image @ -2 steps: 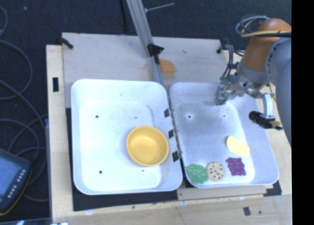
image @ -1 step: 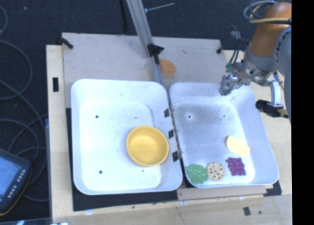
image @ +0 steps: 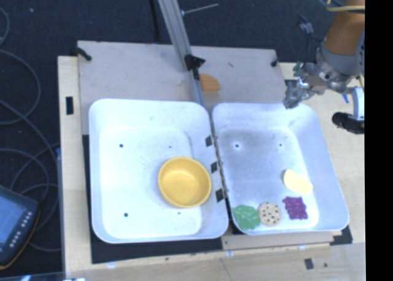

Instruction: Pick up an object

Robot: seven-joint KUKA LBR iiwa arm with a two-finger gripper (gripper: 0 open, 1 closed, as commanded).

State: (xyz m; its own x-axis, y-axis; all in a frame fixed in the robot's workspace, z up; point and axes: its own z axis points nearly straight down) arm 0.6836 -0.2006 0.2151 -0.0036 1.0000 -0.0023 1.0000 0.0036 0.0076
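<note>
Looking at what's worth grabbing, we'd say the pickings are all in the right bin (image: 319,151): a yellow piece (image: 298,181) near its 4 o'clock side, then a row along the 6 o'clock rim with a purple piece (image: 295,207), a cookie (image: 269,213) and a green piece (image: 246,216). The left bin (image: 110,151) has a yellow bowl (image: 184,181) at about its 5 o'clock.

If we were picking, we'd go for the yellow piece. It sits apart from the others and off the wall, so the fingers can straddle it without bumping a neighbour. The three along the rim lie close together and near the sloped edge, which we reckon makes a clean close harder. Come straight down, centred, and close low.

The gripper (image: 293,97) hangs over the right bin's 1 o'clock corner, well apart from every item and holding nothing. It's too small and blurry for us to tell how wide it's set. The arm (image: 344,34) comes in from 2 o'clock, wrist pointing down toward the rim.
</note>
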